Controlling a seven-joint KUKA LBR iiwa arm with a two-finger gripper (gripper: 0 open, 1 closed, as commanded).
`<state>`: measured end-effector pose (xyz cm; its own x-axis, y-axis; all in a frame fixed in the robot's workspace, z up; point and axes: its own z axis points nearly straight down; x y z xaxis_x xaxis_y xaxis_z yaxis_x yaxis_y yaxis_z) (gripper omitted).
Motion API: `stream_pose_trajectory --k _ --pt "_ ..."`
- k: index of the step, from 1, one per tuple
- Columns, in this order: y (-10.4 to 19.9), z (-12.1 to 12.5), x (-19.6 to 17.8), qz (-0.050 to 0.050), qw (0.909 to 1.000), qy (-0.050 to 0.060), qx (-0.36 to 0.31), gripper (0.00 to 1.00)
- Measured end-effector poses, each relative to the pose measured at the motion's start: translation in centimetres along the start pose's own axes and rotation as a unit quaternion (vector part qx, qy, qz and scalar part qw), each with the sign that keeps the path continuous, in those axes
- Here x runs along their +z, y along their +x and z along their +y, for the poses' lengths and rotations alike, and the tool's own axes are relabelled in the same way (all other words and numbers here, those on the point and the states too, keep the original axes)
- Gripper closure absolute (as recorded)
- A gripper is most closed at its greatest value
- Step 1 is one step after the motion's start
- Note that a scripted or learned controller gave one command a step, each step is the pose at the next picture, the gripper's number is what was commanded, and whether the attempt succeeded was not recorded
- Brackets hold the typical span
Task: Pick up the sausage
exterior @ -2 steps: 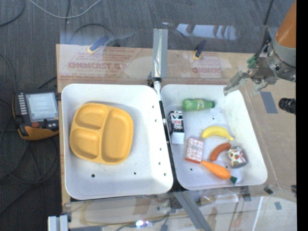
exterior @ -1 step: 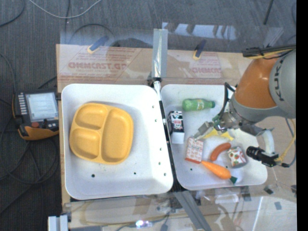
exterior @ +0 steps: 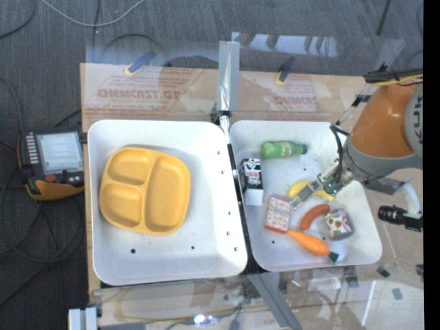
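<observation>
The small curved orange-red sausage [exterior: 314,216] is laid diagonally, upper end rightward, below the two-finger gripper [exterior: 317,189], whose jaw state cannot be told.

Arm [exterior: 388,126] reaches in from right; claw [exterior: 328,182] low, angled leftward.

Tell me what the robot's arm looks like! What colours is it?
The arm is big and rounded, with a bright orange band sitting above a grey ring. Thin dark cables loop down its side toward the wrist. At the end is a small gripper made of shiny silver metal with two slim fingers and little green bits. It reaches in over the right white bin.
</observation>
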<state>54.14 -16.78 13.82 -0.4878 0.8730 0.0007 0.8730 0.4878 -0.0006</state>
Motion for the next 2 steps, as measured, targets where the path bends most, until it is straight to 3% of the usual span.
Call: stream_pose_trajectory --k 1,2 --pt "-0.2 -1.7 4.7 -0.007 0.9994 -0.005 -0.033 0.0" --pt "-0.1 -3.8 4.6 -0.008 0.9993 -0.007 -0.036 0.0"
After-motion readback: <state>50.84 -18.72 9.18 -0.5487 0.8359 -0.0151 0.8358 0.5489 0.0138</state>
